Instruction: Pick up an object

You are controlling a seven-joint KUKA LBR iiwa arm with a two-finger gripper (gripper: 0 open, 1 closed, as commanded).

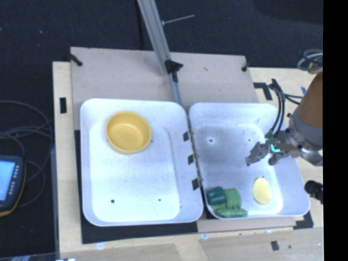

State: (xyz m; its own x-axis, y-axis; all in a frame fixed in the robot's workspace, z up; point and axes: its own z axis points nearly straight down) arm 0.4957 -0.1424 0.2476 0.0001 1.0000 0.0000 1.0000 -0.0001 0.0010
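Observation:
My gripper point(256, 157) hangs over the right part of the right bin point(228, 124), reaching in from the right edge. A pale yellow, lemon-like object point(262, 191) lies on the bin floor just below and slightly right of the gripper. Green objects point(225, 200) sit clustered at the bin's front edge, left of the yellow one. Nothing shows between the fingers.
A yellow bowl point(128, 132) rests in the upper left of the left bin point(136, 200). A grey metal pole point(157, 31) slants up from between the bins at the back. Cables run by the arm at the right; a handheld screen point(8, 181) lies at far left.

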